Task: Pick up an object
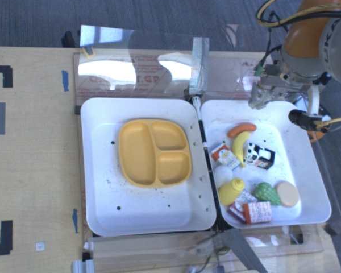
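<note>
Jaws (260,100), their state impossible to tell, hover at the bin's far rim; just below-left lies a curved yellow plastic banana (240,145), light, stiff, slippery: pinch its middle.

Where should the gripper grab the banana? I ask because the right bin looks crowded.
Judging from above, grip the banana across its narrow middle, coming straight down. It lies flat and curved, and its upper end nearly meets the orange sausage. The black-and-white carton lies close on its right and a small packet on its left, so the fit may be tight.
</note>
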`<state>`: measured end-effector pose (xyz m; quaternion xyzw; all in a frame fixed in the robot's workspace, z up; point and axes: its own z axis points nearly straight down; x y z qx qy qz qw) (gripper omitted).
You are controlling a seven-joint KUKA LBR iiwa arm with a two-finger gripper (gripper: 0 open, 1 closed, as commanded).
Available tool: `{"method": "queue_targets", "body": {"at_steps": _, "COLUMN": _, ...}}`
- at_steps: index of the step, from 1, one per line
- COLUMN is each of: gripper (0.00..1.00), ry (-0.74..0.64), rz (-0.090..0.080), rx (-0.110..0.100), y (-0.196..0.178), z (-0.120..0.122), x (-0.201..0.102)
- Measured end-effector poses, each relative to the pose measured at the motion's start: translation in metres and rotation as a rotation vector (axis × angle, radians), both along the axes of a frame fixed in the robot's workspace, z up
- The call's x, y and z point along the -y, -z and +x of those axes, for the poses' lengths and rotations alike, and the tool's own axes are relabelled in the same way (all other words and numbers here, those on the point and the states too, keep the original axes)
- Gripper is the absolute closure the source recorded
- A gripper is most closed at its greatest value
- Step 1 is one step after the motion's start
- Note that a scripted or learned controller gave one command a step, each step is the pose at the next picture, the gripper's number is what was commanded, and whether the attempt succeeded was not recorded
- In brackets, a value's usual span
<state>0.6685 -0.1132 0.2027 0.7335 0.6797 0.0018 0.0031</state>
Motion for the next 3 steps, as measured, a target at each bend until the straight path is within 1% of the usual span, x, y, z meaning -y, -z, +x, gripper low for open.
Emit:
{"method": "queue_targets", "body": {"at_steps": 1, "gripper": 0.00, "ry": 0.000, "rz": 0.000, "rx": -0.001, "y": 0.001, "z": 0.000, "x": 0.000}}
{"method": "queue_targets", "body": {"at_steps": 2, "gripper": 0.00, "ry": -0.200, "rz": 0.000, "rx": 0.002, "y": -0.076, "z": -0.020, "x": -0.040}}
{"method": "queue_targets", "body": {"at_steps": 3, "gripper": 0.00, "ry": -0.025, "rz": 0.000, "rx": 0.002, "y": -0.155, "z": -0.030, "x": -0.030}}
